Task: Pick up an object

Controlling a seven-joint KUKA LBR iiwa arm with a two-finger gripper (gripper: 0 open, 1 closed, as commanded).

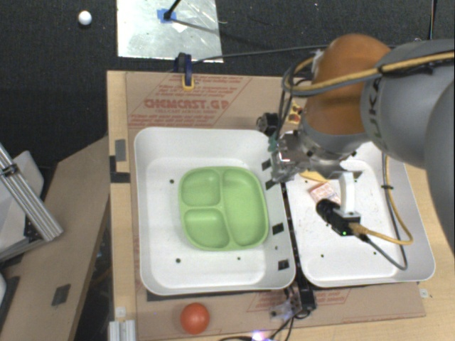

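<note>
The arm reaches in from the right and hangs over the right bin [398,261]. Its gripper [307,169] is low over that bin's upper left part, close to the divider between the bins. Just beneath and beside it lies a small pink and white packet [322,190], with a yellowish piece [313,176] touching its upper edge. The wrist hides most of what lies under the gripper. In the left bin [160,261] rests a light green divided plate [222,207], flat, with three compartments.
An orange ball [194,317] sits on the cardboard in front of the left bin, outside both bins. A small white ball [85,18] lies far back left on the dark surface. A yellow cable [384,236] loops across the right bin's floor.
</note>
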